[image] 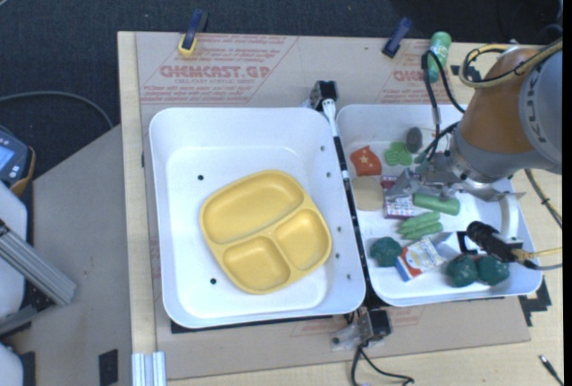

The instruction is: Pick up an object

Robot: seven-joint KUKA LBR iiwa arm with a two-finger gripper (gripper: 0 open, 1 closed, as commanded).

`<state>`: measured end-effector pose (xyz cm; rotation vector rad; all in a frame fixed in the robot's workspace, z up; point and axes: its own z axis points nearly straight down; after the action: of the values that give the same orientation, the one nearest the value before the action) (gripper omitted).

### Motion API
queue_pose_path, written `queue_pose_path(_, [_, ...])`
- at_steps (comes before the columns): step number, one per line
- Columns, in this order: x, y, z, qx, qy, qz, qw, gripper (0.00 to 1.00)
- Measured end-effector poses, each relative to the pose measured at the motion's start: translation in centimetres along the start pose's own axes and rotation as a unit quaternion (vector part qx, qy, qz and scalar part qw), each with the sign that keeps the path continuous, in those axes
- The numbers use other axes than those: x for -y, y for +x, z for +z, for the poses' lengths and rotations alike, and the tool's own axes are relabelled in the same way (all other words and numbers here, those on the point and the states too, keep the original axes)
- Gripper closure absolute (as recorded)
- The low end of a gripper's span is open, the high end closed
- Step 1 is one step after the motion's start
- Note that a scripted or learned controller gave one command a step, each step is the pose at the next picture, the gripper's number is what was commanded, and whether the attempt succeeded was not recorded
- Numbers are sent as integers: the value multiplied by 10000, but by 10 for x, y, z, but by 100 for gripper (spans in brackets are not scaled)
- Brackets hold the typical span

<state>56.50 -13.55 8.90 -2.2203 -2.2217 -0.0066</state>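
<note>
Several small things in the right bin (371,127), crowded from its middle to its near edge: at the bin's centre a pale green stick (435,203), just nearer a second green stick (420,226), and a pink packet (396,202) touching both on the side toward the bin's left wall. In the far left part of that bin, an orange-red piece (365,161), a leafy green piece (398,154) and a small grey lump (414,138), close together. Along the bin's near edge, a dark green lump (386,250), a red, white and blue packet (420,257) and two more dark green lumps (465,271) side by side. Low over the bin's centre, right above the pale green stick, the gripper (427,183); spread or closed, impossible to tell. Across the bin's right wall, the grey arm (536,121) with its orange band. Against the right bin's left wall, the left bin (170,161), with a yellow three-part tray (265,230) lying inside.
</note>
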Motion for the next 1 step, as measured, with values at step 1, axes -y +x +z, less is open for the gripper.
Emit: queue_pose_path(1, [-4, 0, -15, 11, -81, -2, 10000, 100])
